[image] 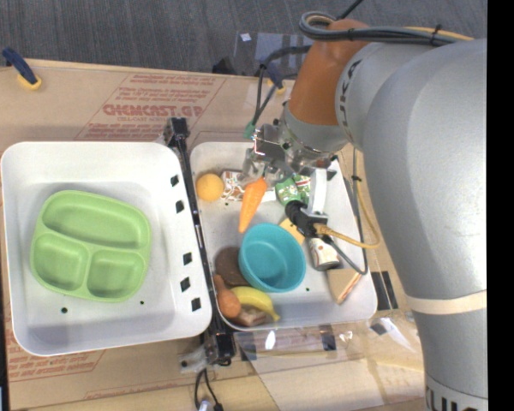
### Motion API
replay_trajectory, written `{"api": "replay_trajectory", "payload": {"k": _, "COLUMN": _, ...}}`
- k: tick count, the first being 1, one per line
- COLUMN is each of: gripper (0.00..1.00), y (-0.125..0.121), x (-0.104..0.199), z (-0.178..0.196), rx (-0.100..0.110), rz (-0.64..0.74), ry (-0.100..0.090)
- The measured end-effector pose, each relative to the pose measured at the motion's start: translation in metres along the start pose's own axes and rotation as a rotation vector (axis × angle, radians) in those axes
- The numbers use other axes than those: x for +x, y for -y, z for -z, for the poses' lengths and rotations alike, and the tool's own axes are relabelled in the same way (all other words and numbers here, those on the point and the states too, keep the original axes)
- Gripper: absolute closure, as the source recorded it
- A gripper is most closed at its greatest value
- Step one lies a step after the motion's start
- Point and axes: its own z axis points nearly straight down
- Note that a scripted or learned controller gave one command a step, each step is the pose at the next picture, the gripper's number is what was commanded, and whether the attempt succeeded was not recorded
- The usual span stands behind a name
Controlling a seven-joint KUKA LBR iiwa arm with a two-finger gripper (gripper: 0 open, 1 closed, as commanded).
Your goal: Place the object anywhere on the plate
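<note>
One carrot (252, 204) just below gripper (270, 163), right bin (353, 291).

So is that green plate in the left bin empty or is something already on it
Empty. The green plate lies flat in the left bin, and all three of its compartments show bare green. The carrot and blue bowl sit in the right bin.

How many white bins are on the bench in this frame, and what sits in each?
2. The left bin holds a green plate; the right bin holds a blue bowl, a carrot and other items, some partly hidden.
</note>
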Motion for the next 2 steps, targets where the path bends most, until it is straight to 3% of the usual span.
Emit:
{"api": "replay_trajectory", "payload": {"k": 1, "gripper": 1.0, "y": 0.0597, "x": 0.0668, "z": -0.0017, "rx": 0.001, "rz": 0.157, "ry": 0.001}}
{"api": "replay_trajectory", "payload": {"k": 2, "gripper": 0.0, "y": 0.0592, "x": 0.0655, "z": -0.0014, "rx": 0.0, "rz": 0.155, "ry": 0.003}}
